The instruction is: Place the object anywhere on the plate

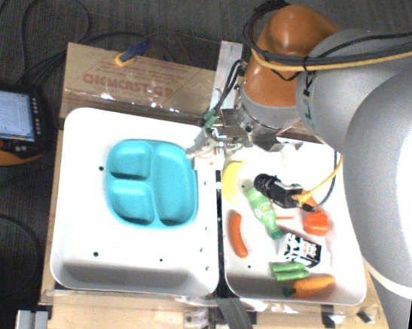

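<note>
Gripper (213, 140) hangs just right of the blue plate (152, 183), over the bin divider. Grasp unclear, can't tell what object it carries, if any. Judged: transfer step — next needs a shift left over plate, then release.

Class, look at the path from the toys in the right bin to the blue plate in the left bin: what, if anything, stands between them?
Only the two bins' adjoining rims lie between the toys and the plate. The hand hovers near that divide's far end.
</note>
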You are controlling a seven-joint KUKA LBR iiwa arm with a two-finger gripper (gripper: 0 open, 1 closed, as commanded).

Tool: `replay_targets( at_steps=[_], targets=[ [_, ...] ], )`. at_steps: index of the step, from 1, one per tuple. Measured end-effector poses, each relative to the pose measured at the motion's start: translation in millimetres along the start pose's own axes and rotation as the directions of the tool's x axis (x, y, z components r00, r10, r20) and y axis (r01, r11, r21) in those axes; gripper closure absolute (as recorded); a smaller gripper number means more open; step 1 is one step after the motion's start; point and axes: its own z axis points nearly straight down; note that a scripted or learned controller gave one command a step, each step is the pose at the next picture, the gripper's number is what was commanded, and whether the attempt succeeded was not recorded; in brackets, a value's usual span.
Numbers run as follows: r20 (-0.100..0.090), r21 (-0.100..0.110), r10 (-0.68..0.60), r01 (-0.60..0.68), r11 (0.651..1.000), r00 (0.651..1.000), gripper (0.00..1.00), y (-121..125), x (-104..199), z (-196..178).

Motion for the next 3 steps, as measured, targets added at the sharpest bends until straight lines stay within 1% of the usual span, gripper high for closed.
replay_targets(
  at_steps=[1, 2, 3],
  targets=[
    [0.002, -0.001, 0.102, -0.102, 0.995, 0.995, 1.0, -7, -66, -64],
    [0.002, -0.001, -0.08, 0.08, 0.997, 0.997, 1.0, -11, 3, -72],
    [0.001, -0.001, -0.344, 0.344, 0.939, 0.939, 1.0, -21, 22, -65]
  ],
)
